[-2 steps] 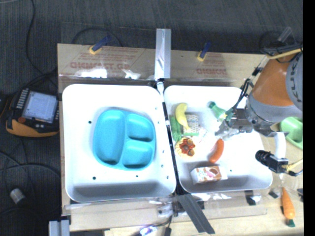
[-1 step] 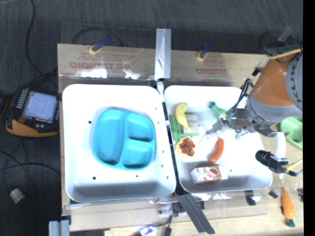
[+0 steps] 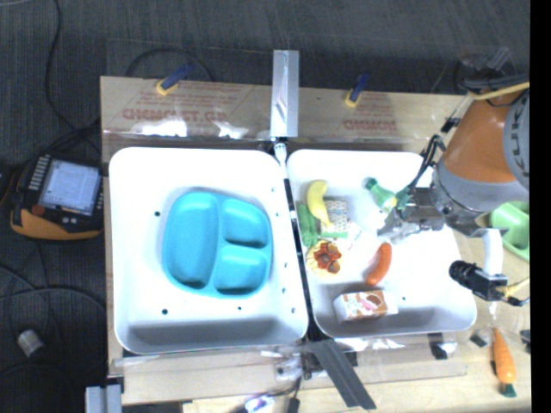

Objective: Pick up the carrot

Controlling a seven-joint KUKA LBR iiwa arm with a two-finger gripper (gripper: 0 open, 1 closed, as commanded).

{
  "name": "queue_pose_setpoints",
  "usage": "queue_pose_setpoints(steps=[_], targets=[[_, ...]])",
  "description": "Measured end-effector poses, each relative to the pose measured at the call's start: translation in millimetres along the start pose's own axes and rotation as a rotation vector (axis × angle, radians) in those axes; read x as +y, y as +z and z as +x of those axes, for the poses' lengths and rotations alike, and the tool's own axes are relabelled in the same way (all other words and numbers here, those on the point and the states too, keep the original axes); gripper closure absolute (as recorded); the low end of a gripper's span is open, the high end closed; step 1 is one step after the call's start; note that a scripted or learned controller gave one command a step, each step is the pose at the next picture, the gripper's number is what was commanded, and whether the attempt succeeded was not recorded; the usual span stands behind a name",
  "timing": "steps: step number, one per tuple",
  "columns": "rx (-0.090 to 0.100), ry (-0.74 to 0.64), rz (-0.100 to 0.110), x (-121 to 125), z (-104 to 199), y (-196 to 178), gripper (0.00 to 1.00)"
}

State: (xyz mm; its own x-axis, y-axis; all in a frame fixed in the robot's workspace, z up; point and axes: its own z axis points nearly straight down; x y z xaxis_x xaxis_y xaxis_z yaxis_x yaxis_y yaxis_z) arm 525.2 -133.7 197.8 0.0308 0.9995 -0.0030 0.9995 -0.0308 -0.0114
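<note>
Carrot [image 3: 378,264] lies in the right bin [image 3: 448,317] (tilted, orange), at 7 o'clock from the gripper [image 3: 401,224] and just beside it. Finger state: cannot tell. Banana [image 3: 317,201] lies at 10 o'clock from the carrot.

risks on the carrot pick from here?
1. The end effector sits up and right of the orange carrot, not over it; a straight descent could miss.
2. The green bottle-shaped toy lies close beside it and might get bumped or grabbed.
3. The small printed box lies just below the carrot, crowding that side.
</note>
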Motion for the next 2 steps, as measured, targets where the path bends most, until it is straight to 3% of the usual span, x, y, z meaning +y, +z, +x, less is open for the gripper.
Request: queue_pose_setpoints(steps=[1,2], targets=[[0.0,0.0,0.0,-0.1,-0.1,0.0,0.0],[0.003,0.057,-0.02,-10.5,-24.7,109.2,0.0]])
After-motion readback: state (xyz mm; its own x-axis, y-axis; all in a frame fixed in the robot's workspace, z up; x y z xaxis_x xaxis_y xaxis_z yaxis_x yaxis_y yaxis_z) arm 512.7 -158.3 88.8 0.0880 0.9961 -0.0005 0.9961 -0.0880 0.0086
